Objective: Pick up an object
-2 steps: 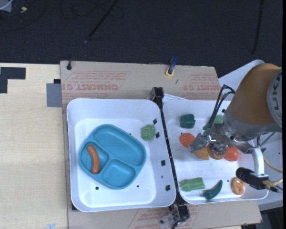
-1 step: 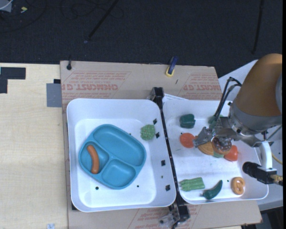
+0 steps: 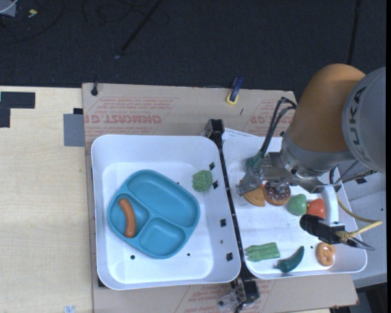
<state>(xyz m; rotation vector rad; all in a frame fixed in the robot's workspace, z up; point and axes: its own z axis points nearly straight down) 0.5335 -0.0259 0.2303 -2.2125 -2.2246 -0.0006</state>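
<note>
One gripper (image 3: 255, 175) hangs low over the far left part of the right bin (image 3: 242, 150), beside the divider; whether it is clenched or released I cannot tell. Just right of it lie an orange piece (image 3: 255, 197) and a dark round item (image 3: 277, 192), then a green and red piece (image 3: 305, 205). Nearer sit a green block (image 3: 261, 252), a dark green pepper (image 3: 291, 259) and a small ring (image 3: 324, 254). The left bin (image 3: 111, 158) holds a blue tray (image 3: 173, 204) with a sausage (image 3: 127, 216), and a green ball (image 3: 202, 180). This looks like the descent onto a pick; next comes closing squarely and lifting. Cardboard behind shows reversed red printing, unreadable.
</note>
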